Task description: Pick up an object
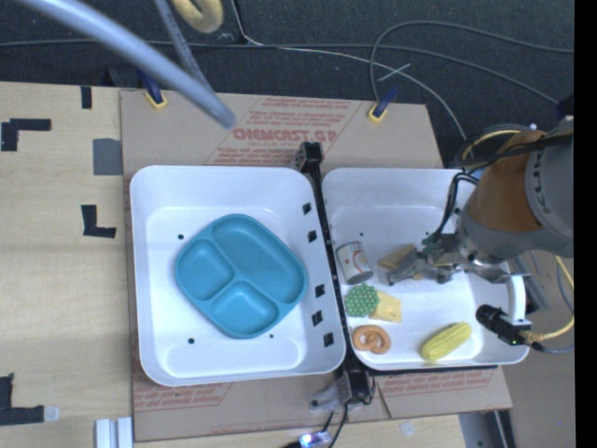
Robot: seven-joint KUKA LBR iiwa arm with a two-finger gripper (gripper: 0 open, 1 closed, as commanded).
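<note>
1. Reaching in from the right, the gripper point(403, 265) hangs low over the middle of the right bin point(392, 187); how its tip is set I cannot tell, since it reads as one dark, blurred wedge. Nothing is visibly held.
2. Nearest to that tip is a small metal can point(353, 261), lying on its side just to its left, close to the divider between the bins.
3. Below the can sit a green bumpy item point(362, 299), a pale yellow piece point(388, 308) touching it, a pretzel-shaped piece point(372, 340) near the bin's front wall, and an ear of corn point(446, 341) further right.
4. Across the divider, the left bin point(149, 194) holds a blue divided tray point(241, 274), well apart from the arm.
5. My guess is that the can is the likeliest target. It looks rigid and light, but smooth and round, so lying flat it could roll or squirt out of a pinch.
6. Taking it across the curved body, midway along its length, seems safest.
7. For an easier pick, the corn looks like ridged toy plastic, probably less slippery, and is best taken across its middle.
</note>
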